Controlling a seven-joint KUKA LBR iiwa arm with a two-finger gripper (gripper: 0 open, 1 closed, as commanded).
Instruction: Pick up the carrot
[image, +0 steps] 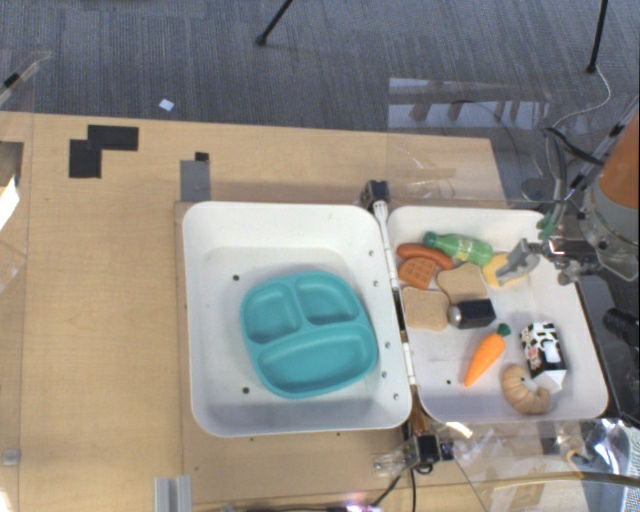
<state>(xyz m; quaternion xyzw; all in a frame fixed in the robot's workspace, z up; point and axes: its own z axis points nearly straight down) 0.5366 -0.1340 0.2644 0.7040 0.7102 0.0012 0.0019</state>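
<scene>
Right of frame, lower centre of right bin (590, 400): carrot (484, 358), untouched. Pincer (520, 261) upper right, state unclear. Step: approach. Next: travel down-left, descend over carrot.

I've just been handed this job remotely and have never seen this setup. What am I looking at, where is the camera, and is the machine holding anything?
One camera looks down at a slant on a pale wooden bench bearing two shallow white bins. The left bin holds a teal plastic tray with three compartments. The right bin holds toy food: the orange carrot with a green top, your target, near the middle, plus a green bottle, an orange-red hot dog, tan bread slices, a black-and-silver cylinder, a black-and-white carton and a curled beige croissant. The grey robot arm enters from the right; its two-finger gripper sits over the bin's upper right, away from the carrot. Nothing shows between its fingers.
</scene>
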